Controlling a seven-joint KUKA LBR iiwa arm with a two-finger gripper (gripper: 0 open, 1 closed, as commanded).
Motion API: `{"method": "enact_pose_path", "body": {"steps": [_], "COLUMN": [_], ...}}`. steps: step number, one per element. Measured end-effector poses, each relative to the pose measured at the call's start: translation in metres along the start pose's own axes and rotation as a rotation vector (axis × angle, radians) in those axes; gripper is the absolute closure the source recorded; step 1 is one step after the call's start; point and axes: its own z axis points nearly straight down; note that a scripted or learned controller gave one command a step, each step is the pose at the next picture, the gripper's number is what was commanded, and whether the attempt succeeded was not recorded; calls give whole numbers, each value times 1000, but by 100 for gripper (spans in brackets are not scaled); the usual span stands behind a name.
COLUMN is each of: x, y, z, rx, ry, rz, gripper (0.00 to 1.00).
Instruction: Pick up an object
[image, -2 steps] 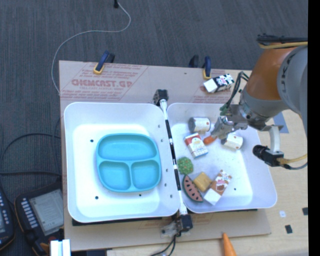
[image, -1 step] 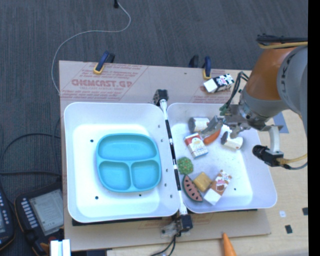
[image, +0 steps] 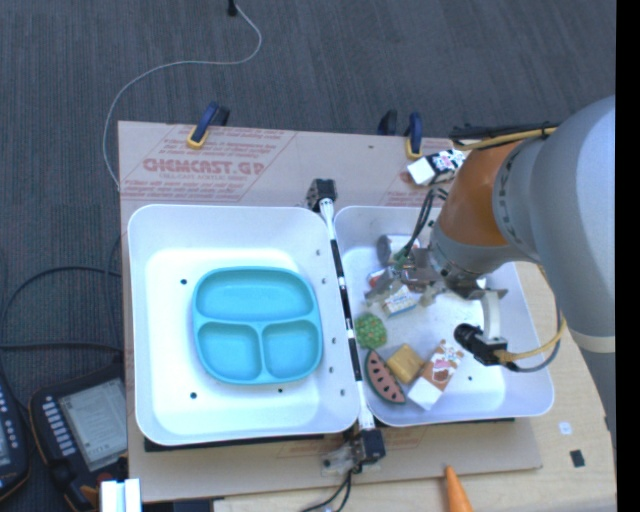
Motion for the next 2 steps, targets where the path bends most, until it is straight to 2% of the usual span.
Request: {"method": "enact_pose_path", "body": {"steps": [1, 2], "x": [0, 87], "y": [0, -45], "z": [-10, -89], "rx": [1, -2], "ry": [-1, 1], "rz": [0, 0], "gripper": [100, 100]}}
